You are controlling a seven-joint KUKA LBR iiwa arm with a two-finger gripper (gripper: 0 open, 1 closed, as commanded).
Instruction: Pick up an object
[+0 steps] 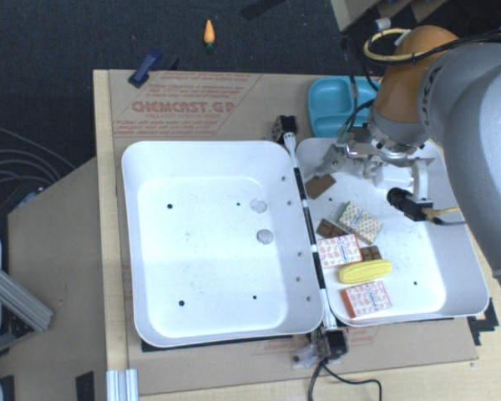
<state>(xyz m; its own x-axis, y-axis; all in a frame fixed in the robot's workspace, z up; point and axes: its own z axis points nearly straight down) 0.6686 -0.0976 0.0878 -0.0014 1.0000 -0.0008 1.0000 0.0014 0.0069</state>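
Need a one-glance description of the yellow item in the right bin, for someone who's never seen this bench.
Take the right bin, the one under the arm. Its contents bunch along the left wall by the divider; near the front of that bunch lies the yellow corn cob, lengthwise across the bin. It sits between two red-and-white packets, and is the only yellow, rounded, ridged item among flat packets and brown blocks.

Both white bins (209, 241) look like smooth, faintly glossy plastic, resting on a matt brown cardboard sheet (184, 103). At 12 o'clock lies dark, rough carpet (83, 23). The yellow toy corn (365, 271) at 4 o'clock looks glossy plastic.
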